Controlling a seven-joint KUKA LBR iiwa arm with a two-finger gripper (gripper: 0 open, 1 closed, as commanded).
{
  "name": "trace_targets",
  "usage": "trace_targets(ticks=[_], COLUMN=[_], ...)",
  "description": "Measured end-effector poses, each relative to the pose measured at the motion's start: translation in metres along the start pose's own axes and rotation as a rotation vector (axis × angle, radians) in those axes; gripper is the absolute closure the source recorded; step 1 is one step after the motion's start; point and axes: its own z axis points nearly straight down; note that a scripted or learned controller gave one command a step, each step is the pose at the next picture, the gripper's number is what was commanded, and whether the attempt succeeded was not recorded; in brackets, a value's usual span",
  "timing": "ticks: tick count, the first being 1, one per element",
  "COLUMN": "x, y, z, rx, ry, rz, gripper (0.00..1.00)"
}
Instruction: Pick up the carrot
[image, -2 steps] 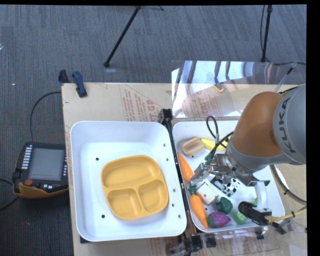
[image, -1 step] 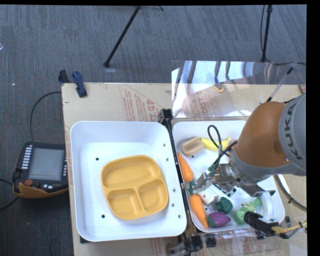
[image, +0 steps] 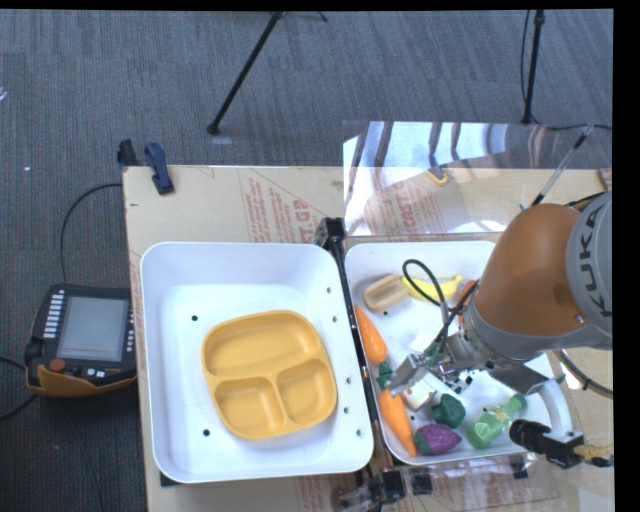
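Observation:
Two orange carrots lie in the right bin. One carrot rests along the bin's left wall. The other carrot lies near the front left corner, pointing toward the front edge. My gripper hangs low over the bin between the two carrots, just above the nearer one's top end. The arm's orange band and grey wrist hide the middle right part of the bin.
The right bin also holds a tan bread roll, a yellow banana, a green pepper, a purple vegetable and a green bottle. A yellow divided plate sits in the left bin.

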Motion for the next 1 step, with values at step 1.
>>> trace_targets(ticks=[1], x=[-0.0497], y=[-0.009], z=[0.0893], rx=[-0.007], ry=[-0.002], rz=[0.153], gripper=[0.0])
